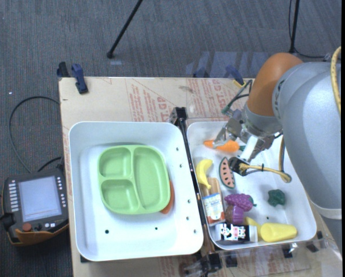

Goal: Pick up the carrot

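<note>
The carrot (223, 145) lies in the far left part of the right bin (263, 217), close to the wall it shares with the left bin (83, 166). It lies roughly crosswise, its narrow end pointing left. The tool (237, 145) is right over its thicker right end and stands wide, with that end in or just under the gap. I cannot tell whether either side touches it, and nothing is clamped yet.

The step in hand looks like the final descent and closing. To do it well, the jaws should straddle the carrot across its width, not along it, and go low enough to catch the body and not skim the top. A grasp nearer the middle would probably hold better than one on the very end, which could squirt out.

Just near of it lie a banana (204, 172) and a watermelon slice (227, 173), close enough that a drift towards them could catch one. The lift should go straight up.
</note>
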Robot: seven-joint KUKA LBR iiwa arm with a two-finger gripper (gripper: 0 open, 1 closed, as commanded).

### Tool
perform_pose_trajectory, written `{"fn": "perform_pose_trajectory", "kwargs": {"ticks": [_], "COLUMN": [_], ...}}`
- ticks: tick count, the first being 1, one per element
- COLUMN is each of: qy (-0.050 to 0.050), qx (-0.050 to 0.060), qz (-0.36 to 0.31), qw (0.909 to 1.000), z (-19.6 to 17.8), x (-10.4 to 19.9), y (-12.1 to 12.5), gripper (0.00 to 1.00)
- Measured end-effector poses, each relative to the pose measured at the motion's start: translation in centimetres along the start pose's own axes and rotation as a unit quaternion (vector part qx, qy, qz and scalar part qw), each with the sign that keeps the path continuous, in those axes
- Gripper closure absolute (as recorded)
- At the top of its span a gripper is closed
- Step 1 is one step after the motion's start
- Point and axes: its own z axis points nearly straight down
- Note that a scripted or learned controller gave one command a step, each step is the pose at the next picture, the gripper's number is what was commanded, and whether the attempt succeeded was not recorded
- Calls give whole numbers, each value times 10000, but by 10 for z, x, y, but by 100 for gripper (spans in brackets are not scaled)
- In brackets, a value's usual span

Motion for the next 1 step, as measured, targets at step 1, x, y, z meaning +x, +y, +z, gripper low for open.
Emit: {"fn": "perform_pose_trajectory", "kwargs": {"ticks": [1], "qy": [-2], "qx": [34], "qz": [1123], "qw": [9937], "z": [20], "x": [-18], "y": [-11], "gripper": [0]}}
